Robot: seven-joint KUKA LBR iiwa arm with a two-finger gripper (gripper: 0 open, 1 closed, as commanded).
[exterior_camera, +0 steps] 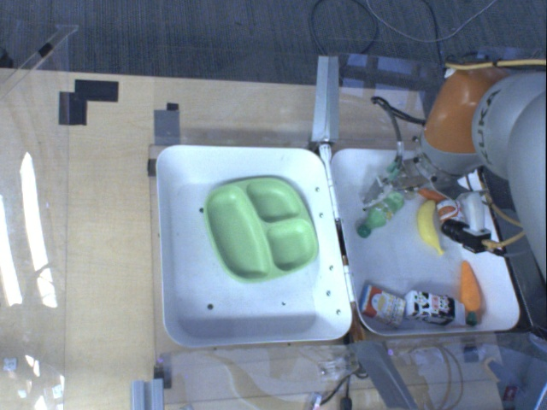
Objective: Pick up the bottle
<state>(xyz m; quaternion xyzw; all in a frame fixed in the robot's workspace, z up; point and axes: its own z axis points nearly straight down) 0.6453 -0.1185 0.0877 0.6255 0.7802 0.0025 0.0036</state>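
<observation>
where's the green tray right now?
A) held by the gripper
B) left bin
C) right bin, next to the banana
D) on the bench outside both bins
B: the green tray lies flat in the left bin, while the banana and the bottle are in the right bin.

A robotics lab: a wooden bench (pixel 85 229) with bolted metal brackets (pixel 326 101), loose cables (pixel 376 15), grey carpet (pixel 214 15).
</observation>
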